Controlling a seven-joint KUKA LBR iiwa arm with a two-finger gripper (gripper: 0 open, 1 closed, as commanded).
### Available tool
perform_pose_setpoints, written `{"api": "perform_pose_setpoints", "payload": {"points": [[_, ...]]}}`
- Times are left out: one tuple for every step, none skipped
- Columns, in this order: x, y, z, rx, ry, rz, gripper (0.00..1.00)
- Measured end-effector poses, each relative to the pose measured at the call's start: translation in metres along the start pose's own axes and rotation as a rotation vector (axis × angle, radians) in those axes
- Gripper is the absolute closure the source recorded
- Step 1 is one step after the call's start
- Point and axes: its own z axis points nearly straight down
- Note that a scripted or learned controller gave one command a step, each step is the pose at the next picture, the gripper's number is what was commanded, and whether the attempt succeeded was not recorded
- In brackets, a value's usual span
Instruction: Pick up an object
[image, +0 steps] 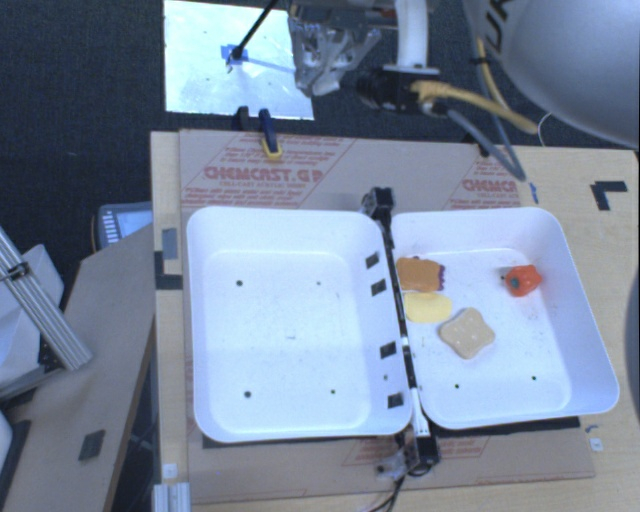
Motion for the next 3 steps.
{"api": "perform_pose_setpoints", "payload": {"points": [[0.0,0.023,0.001,0.001,0.0,0.001,1.0],[0.0,0.039,0.0,0.001,0.0,0.001,1.0],[0.0,0.038,0.0,0.002,0.0,-0.001,0.0]]}}
